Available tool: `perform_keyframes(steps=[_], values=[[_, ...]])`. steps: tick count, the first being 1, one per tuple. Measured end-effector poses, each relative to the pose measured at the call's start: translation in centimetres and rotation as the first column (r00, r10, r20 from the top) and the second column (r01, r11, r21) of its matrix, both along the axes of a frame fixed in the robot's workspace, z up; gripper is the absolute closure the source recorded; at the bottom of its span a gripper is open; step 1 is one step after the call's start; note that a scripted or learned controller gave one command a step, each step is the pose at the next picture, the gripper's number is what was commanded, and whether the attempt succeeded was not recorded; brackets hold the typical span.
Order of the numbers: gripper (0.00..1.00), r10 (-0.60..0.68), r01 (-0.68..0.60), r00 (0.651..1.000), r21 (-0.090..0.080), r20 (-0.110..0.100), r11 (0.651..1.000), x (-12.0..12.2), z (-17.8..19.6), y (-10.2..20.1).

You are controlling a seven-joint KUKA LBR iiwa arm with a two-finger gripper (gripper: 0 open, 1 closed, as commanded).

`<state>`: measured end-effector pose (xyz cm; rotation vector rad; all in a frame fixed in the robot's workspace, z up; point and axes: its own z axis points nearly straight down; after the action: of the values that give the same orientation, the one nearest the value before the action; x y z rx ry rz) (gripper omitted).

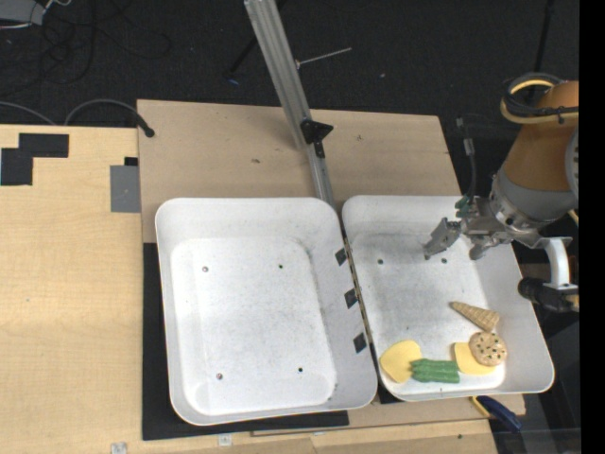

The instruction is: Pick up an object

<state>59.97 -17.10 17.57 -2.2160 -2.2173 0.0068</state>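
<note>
My gripper (463, 245) hangs over the far part of the right bin (406, 225), its two grey fingers spread open with nothing between them. Along the near edge of that bin lie the toy foods: a yellow round piece (400, 358), a green pod (435, 371) beside it, a brown speckled cookie (488, 349) resting on a yellow slice (470, 361), and a tan cone (475, 316) just behind them. The gripper is well above and behind these objects, apart from all of them.
The left bin (248, 305) stands beside the right one, joined by black clips (351, 297) along the shared rim. A slanted aluminium rail (286, 88) rises behind the bins. The arm's orange band (544, 145) is at the right.
</note>
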Motion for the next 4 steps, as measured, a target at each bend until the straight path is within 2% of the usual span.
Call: perform_keyframes(steps=[2, 3, 4], values=[[0.0, -0.001, 0.001, 1.0, -0.001, 0.005, 1.0, -0.3, -8.6, -0.4], [1.0, -0.006, 0.006, 1.0, -0.001, 0.005, 1.0, -0.3, -7.5, -0.5], [1.0, -0.007, 0.007, 1.0, -0.003, 0.011, 1.0, 0.2, -1.9, -1.5]])
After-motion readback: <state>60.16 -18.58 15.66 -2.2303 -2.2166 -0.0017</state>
